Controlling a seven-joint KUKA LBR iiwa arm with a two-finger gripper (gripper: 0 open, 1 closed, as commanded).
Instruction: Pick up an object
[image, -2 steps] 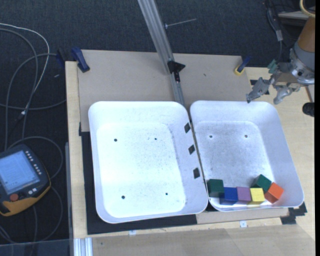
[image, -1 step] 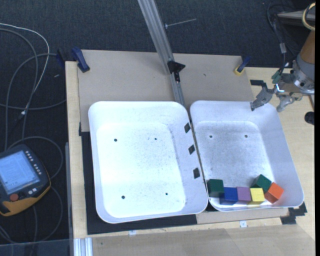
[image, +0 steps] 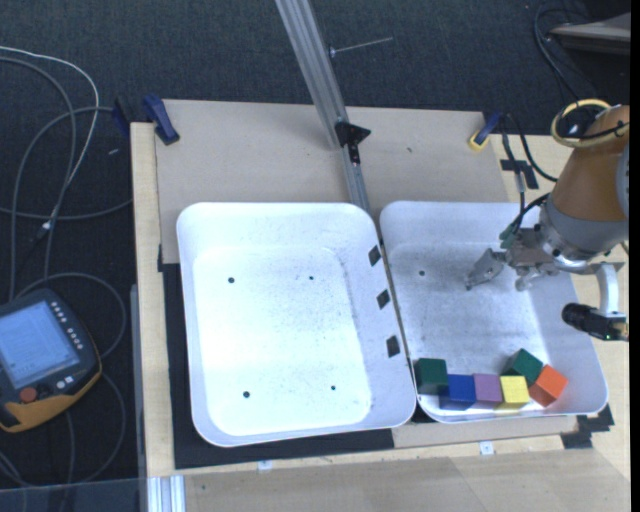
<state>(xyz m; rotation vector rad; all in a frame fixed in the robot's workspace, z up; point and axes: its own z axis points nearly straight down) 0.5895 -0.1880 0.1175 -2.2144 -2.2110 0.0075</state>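
Nearest you, along the front edge of the right bin (image: 560, 330), you see a row of blocks: a dark green block (image: 432, 374), a blue block (image: 461, 389), a purple block (image: 487, 387), a yellow block (image: 514, 389), an orange block (image: 549, 384) and another green block (image: 525, 362) just behind those last two. Your gripper (image: 503, 270) hangs over the middle of that bin, well apart from the blocks, its two fingers spread and nothing between them. The left bin (image: 200, 240) sits beside it

The arm (image: 590, 190) wears a broad orange band above a grey wrist, with black cables alongside and a metal two-finger gripper (image: 505, 275) below.
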